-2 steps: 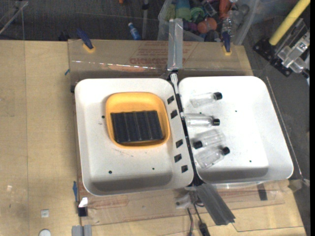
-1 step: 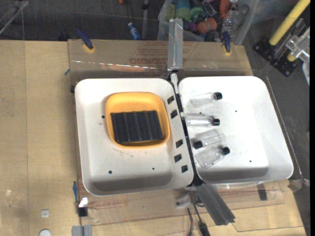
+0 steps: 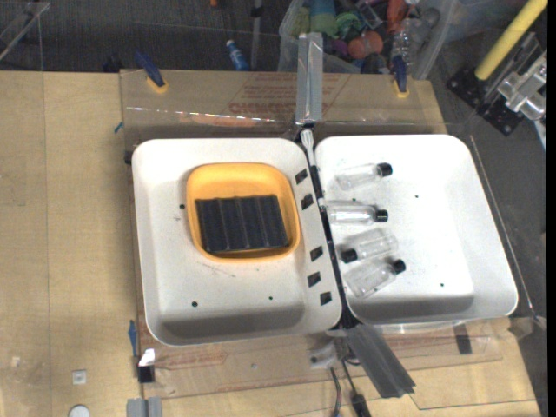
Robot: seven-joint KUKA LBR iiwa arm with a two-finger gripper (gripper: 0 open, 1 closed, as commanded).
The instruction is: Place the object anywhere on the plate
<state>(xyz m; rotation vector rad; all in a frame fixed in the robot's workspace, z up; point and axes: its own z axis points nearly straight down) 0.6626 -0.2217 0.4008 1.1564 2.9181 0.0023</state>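
An orange plate (image 3: 236, 175) with rounded corners lies in the left bin (image 3: 165, 302). A dark grey ribbed rectangular object (image 3: 241, 222) rests flat on the plate and covers most of its floor. Several clear vials with black caps lie in the right bin (image 3: 443, 233), along its left side, among them one at the top (image 3: 365, 175) and one at the bottom (image 3: 375, 274). My gripper (image 3: 532, 92) is far off at the upper right corner, outside both bins, well away from the plate and the vials.
A row of black clips (image 3: 311, 228) runs along the divider between the bins. A clear crate of colourful toys (image 3: 365, 11) stands behind the bench. A yellow bar (image 3: 519, 20) crosses the top right corner.
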